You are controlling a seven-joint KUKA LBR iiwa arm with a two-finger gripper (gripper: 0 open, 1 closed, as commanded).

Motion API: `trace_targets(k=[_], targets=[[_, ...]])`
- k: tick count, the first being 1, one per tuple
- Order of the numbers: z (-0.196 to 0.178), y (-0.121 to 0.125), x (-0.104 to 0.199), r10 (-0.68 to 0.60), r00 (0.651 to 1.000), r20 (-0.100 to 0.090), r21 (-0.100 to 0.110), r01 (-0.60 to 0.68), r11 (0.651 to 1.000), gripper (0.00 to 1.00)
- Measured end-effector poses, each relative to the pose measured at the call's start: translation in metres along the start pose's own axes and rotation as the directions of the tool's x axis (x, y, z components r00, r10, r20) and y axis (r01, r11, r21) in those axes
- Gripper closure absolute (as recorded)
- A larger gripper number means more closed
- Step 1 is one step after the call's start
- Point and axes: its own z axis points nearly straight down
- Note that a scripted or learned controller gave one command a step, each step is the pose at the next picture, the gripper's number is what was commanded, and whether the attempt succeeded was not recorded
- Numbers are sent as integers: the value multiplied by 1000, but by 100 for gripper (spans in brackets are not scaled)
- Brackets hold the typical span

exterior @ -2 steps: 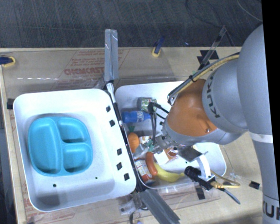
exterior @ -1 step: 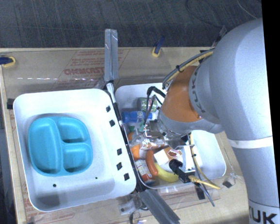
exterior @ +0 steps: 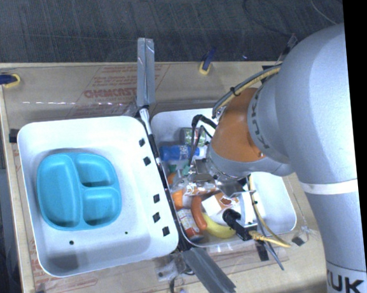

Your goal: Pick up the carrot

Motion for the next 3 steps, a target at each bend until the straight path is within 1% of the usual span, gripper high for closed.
trace_targets(k=[1,2,3], targets=[[0,-3,-2,-215,976,6,-2,215,977,0],[-1,-31,-6,-323,946,12,-15,323,946,0],[2,28,-8,-262,965,-8,5,262,965,0]])
